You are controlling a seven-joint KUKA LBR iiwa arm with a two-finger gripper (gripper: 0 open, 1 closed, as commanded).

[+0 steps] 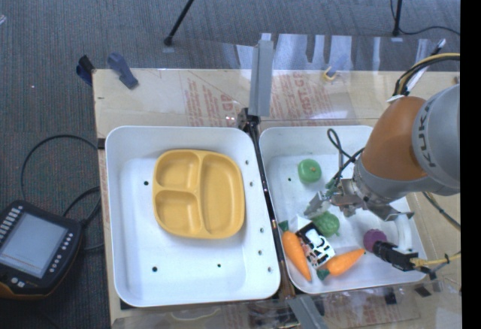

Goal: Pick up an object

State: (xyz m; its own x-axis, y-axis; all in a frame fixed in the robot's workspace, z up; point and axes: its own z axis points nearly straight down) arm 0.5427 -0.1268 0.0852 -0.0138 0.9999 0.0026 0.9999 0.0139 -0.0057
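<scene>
While the end effector (325, 203) hangs low in the right bin (353, 134), fingers spread with nothing between them, a dark green vegetable (328, 224) sits just below it, a light green one (309, 170) above, two carrots (296, 255) further below, purple piece (374, 239) lower-right.

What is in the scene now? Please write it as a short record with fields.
left bin: holds a yellow divided plate
right bin: holds a light green ball, a dark green piece, two carrots, a purple piece, a black and white item
arm: over the right bin
gripper: low, next to the dark green piece
held: nothing visibly held
</scene>
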